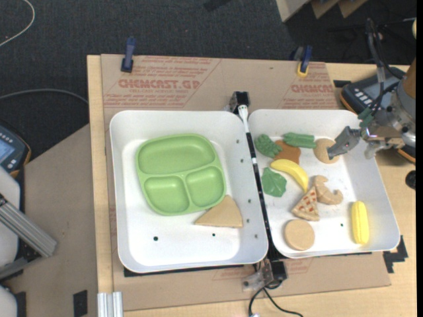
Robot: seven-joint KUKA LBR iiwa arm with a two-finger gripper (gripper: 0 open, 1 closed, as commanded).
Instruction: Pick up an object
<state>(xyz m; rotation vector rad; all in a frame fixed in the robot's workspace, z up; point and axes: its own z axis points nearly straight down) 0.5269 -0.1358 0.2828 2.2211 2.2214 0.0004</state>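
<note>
the gripper (355,142) hangs over the far right part of the right bin (383,200), its two grey fingers spread apart with nothing between them. one finger tip sits just beside a small round tan cookie (323,150) near the bin's far edge.

the right bin carries ten toy foods: one green bean pod (299,139) lying along the far edge, one leafy green piece (267,144) near the far left corner, one orange-brown piece (289,154) touching a banana (291,172), a second leafy green piece (274,183) by the left edge, one pizza slice (307,205), one tan pretzel-like piece (326,191), one round tan disc (299,234) near the front edge, and one yellow corn cob (359,222) near the front right corner, its long axis running front to back.

the left bin (125,183) holds one green three-compartment tray (180,172) and one tan wedge (220,214) touching the tray's front right corner.

two clamps (129,53) grip the far edge of the cardboard sheet (99,177) beneath both bins.
</note>
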